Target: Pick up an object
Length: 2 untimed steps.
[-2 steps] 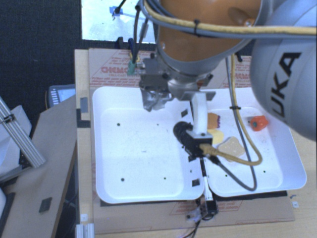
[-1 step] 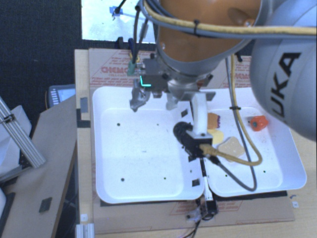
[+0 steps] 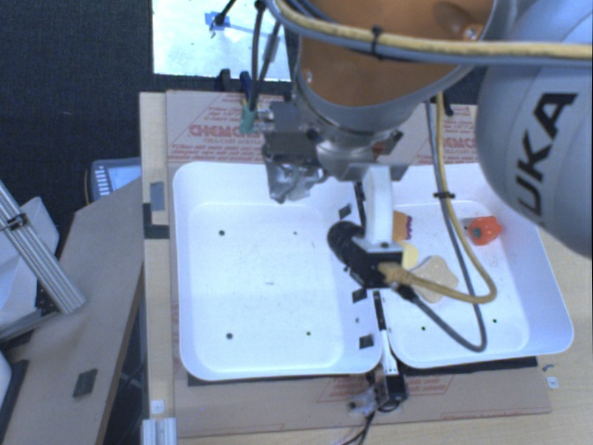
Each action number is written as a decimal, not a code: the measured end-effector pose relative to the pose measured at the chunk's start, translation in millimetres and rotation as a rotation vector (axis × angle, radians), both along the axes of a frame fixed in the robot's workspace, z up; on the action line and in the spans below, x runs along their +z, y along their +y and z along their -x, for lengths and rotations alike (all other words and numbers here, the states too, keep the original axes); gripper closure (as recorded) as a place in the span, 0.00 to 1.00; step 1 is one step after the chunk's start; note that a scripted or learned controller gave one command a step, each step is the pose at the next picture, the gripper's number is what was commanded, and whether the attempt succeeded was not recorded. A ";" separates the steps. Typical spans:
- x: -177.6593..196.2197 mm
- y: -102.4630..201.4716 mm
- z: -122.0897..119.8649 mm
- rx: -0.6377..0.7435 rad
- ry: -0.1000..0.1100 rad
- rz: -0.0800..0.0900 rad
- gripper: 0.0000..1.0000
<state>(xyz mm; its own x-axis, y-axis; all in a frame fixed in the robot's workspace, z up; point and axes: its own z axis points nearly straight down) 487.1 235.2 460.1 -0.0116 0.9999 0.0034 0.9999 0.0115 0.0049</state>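
Observation:
My gripper [image 3: 293,182] hangs over the far edge of the left bin [image 3: 259,286], near its back right corner, and nothing shows in its grasp. The right bin [image 3: 519,313] holds an orange object [image 3: 482,230] at its far right. A small orange-and-yellow block [image 3: 401,225] lies near the divider, and a pale tan flat piece [image 3: 437,272] lies toward the middle. The arm's big orange and grey body hides the back of both bins.
Both bins rest on a cardboard sheet [image 3: 213,128] on the bench. A yellow cable [image 3: 463,290] loops low over the right bin. A metal rail [image 3: 37,258] and a grey platform [image 3: 93,341] sit to the left of the bins.

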 end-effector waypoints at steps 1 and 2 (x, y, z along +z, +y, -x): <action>-201.0 -1.9 3.0 -0.011 0.020 0.010 1.00; -163.4 -1.1 -41.6 -0.012 -0.001 0.002 1.00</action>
<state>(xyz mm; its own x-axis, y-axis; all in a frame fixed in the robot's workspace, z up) 528.7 234.1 296.7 0.0004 1.0000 0.0017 1.0000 -0.0005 0.0059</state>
